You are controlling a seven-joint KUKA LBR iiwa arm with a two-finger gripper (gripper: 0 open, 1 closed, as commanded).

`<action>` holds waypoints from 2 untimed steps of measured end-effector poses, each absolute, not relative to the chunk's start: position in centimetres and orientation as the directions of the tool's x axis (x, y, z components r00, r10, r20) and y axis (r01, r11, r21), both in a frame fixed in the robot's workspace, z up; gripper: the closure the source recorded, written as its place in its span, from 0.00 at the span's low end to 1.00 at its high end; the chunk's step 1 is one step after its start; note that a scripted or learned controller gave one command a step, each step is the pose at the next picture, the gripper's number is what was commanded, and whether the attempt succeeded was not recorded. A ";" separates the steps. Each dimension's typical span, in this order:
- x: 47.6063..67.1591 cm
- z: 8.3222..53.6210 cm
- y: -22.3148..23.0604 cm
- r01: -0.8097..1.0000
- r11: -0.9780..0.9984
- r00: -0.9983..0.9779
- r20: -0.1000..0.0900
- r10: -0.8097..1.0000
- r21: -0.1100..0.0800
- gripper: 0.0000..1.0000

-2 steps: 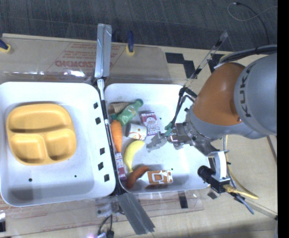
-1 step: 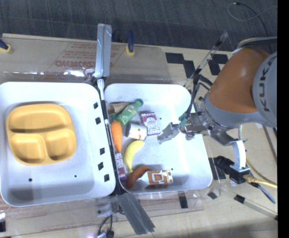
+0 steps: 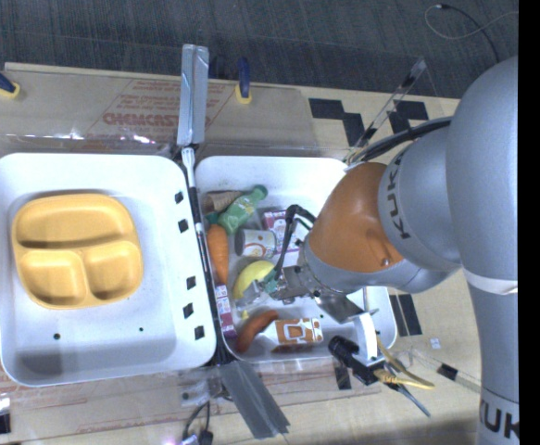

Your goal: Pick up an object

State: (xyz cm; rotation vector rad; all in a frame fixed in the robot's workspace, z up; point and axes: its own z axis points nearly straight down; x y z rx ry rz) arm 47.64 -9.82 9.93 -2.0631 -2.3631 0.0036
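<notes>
Clutter fills your right bin (image 3: 362,170): nearest you a small orange carton (image 3: 297,332) and a sausage (image 3: 256,324), then a banana (image 3: 254,276), a carrot (image 3: 218,252) and a green bottle (image 3: 242,209) farthest. Your claw (image 3: 283,284) sits just right of the banana; you cannot tell its grip. A yellow tray (image 3: 75,248) lies in the left bin (image 3: 10,341).

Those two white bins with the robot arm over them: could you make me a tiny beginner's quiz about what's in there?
1. True or false: the yellow tray lies in the left bin.
2. Which bin is the arm reaching over: A left, B right?
3. Fill in: beside the green bottle lies an orange ____.

Key: 1 true; 2 B, the right bin; 3 carrot.
</notes>
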 end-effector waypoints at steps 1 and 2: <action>53.6 9.0 -11.0 0.952 0.306 -0.306 0.001 0.952 -0.002 0.00; 53.5 9.8 -11.1 0.951 0.309 -0.309 0.003 0.951 -0.006 1.00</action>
